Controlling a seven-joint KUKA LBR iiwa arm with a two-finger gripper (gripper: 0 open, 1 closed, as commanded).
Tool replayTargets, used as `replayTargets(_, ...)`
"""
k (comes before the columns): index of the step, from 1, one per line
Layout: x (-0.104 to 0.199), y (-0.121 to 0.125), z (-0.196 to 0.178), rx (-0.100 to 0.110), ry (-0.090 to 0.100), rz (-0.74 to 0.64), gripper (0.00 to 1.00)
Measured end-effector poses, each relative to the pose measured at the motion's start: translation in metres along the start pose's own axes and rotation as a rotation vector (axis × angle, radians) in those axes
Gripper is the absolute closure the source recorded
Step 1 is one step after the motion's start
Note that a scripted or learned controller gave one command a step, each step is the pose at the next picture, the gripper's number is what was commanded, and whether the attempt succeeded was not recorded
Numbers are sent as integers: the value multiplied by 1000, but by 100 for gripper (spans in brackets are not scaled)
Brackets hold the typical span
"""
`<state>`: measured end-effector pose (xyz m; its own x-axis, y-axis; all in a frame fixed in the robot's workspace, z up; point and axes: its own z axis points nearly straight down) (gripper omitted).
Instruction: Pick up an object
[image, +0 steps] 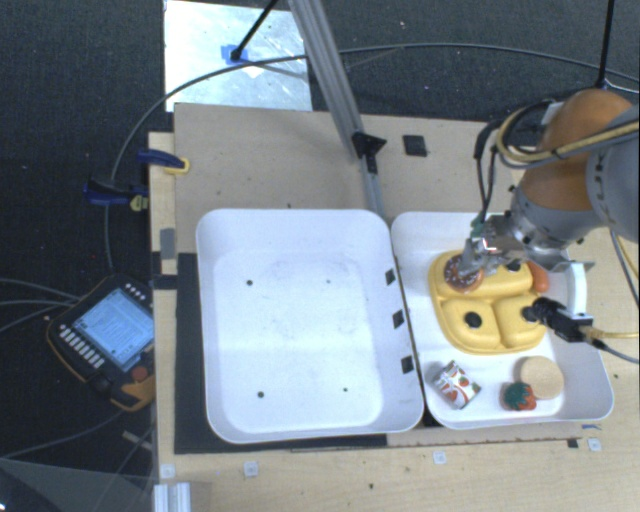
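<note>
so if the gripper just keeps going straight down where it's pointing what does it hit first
Most likely the yellow toy: the gripper is over its upper left part, by a small brownish piece there. Height above it is unclear from this slanted view.

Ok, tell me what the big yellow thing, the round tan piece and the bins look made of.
Yellow thing: probably moulded plastic, smooth with a soft sheen and rounded edges with dark holes. Round tan piece: matte, maybe wood or foam; the look leaves it open. Bins: thin white plastic, glossy, with rounded formed corners.
</note>
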<state>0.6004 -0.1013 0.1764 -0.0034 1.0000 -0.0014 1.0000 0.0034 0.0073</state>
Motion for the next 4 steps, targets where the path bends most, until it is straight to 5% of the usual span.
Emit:
replayTargets(1,0,1,-27,3,1,-1,100)
replayTargets(4,161,-15,-25,7,4,-7,100)
